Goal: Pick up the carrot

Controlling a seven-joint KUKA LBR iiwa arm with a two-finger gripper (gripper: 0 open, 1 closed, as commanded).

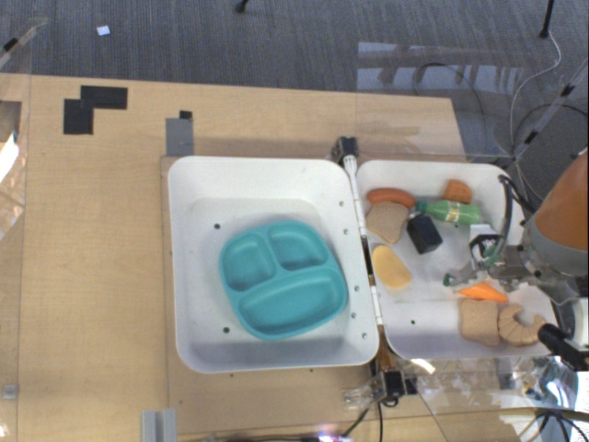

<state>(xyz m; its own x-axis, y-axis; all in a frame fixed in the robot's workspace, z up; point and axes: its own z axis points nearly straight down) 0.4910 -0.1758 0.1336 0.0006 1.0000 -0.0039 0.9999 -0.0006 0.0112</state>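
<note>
The carrot (484,292), orange with a green top pointing left, lies in the right bin (419,325) near its right side. My gripper (482,263) hangs just above and behind it, at the end of the arm coming in from the right. Its tip is very close to the carrot; whether it touches is unclear.
The right bin also holds a red sausage (391,195), a bread slice (386,221), a green bottle (451,213), a black block (424,234), a yellow piece (391,267) and tan pastries (497,322) right in front of the carrot. A teal divided plate (283,277) lies in the left bin (198,247).
</note>
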